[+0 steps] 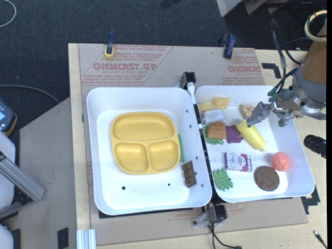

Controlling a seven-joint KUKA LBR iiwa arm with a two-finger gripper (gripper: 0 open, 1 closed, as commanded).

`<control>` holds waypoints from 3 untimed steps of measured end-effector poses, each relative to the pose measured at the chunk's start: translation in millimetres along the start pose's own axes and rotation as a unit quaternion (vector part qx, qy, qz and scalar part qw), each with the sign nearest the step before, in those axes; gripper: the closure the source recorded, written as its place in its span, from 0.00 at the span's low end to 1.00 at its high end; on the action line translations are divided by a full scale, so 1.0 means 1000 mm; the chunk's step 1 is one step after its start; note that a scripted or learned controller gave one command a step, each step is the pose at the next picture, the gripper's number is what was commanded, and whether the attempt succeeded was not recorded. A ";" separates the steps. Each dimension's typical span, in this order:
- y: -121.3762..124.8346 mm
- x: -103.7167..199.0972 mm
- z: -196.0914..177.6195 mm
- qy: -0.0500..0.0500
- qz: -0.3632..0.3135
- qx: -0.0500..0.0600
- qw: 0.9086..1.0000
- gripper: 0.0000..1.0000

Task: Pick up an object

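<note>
Fingers [263, 113]: spread, nothing between them, above the yellow corn [252, 135] | corn: lies in right bin [306, 165] (beside purple piece [234, 134]) | progress: grasp not yet made; closing and lifting left, judging by pose.

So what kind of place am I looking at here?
Probably a robotics lab test bench: a robot arm reaches over two white bins, toy food like a plastic corn cob fills one, and clamps hold the board.
</note>
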State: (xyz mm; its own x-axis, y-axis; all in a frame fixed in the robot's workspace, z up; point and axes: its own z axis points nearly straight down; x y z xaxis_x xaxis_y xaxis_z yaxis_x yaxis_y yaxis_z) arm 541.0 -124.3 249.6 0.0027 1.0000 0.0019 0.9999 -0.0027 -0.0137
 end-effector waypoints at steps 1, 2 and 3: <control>0.002 0.000 -0.007 -0.001 -0.001 -0.007 1.000 0.00; 0.006 0.001 0.036 0.000 -0.001 -0.004 1.000 0.00; 0.014 -0.004 0.084 0.000 -0.001 -0.004 1.000 0.00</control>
State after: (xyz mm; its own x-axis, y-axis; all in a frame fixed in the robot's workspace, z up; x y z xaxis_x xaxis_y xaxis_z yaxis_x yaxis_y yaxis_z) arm 553.5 -128.1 165.4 0.0006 1.0000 0.0018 1.0000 -0.0006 -0.0063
